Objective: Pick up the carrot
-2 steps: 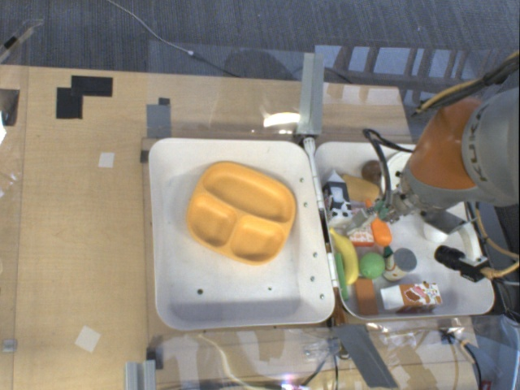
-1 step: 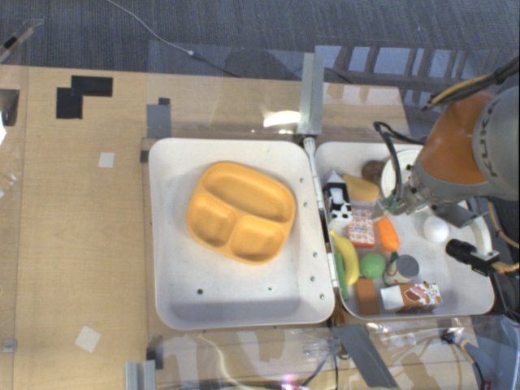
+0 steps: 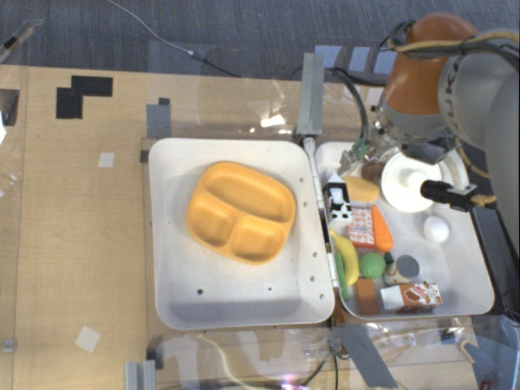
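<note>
A: Eyes on the small orange tapered plastic carrot (image 3: 382, 229); it lies flat in the middle of the right shallow white bin (image 3: 459, 270), pointing up and down the frame, touching a flat orange-red packet (image 3: 361, 226) on its left.

B: Flat because nothing props it, I'd say; loose toys settle on their long side; it's hemmed in, so a clean grasp looks awkward.

A: And the grey arm's gripper (image 3: 357, 159) hangs over the far left corner of that bin, near a pale yellow wedge-shaped block (image 3: 362, 189), apart from the carrot; how far open it is I can't tell, and I see nothing held in it.

B: So the reach isn't lined up yet, by my reading; give us the count.

A: One carrot; one curved yellow banana (image 3: 345, 258); one round green ball (image 3: 372, 265) just below the carrot; one white egg (image 3: 436, 230); one red-and-white carton (image 3: 412, 296) lying on its side; one black-and-white spotted box (image 3: 340, 213).

B: Two bins on the wooden bench (image 3: 73, 242); the left white bin (image 3: 244, 303) carries one yellow-orange moulded plate (image 3: 241, 212) with three compartments, set squarely in its middle.
</note>
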`<action>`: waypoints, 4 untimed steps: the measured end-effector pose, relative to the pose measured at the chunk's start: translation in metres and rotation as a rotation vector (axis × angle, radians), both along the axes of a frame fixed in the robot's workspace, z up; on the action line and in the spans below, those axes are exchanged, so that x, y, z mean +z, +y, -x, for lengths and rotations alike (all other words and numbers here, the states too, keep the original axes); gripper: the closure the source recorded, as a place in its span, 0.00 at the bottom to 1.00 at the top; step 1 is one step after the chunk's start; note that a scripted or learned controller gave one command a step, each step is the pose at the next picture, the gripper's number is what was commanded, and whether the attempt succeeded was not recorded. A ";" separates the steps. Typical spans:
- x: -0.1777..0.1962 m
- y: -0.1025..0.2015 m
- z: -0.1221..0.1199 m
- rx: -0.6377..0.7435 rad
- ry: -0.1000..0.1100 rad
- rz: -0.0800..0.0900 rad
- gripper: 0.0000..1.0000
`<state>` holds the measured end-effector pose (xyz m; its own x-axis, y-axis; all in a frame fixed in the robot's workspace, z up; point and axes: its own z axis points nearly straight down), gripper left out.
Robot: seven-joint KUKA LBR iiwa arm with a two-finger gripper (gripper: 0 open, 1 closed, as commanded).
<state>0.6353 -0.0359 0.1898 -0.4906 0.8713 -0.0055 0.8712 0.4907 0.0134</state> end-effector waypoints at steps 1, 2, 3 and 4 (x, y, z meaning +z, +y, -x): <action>-0.003 -0.005 0.002 -0.006 0.007 0.003 0.00; -0.072 -0.051 0.029 -0.051 -0.026 0.003 0.00; -0.079 -0.070 0.034 -0.078 -0.039 -0.005 0.00; -0.079 -0.082 0.064 -0.137 -0.052 0.000 0.00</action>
<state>0.5710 -0.1181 0.1109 -0.3659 0.9302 -0.0280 0.9283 0.3669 0.0598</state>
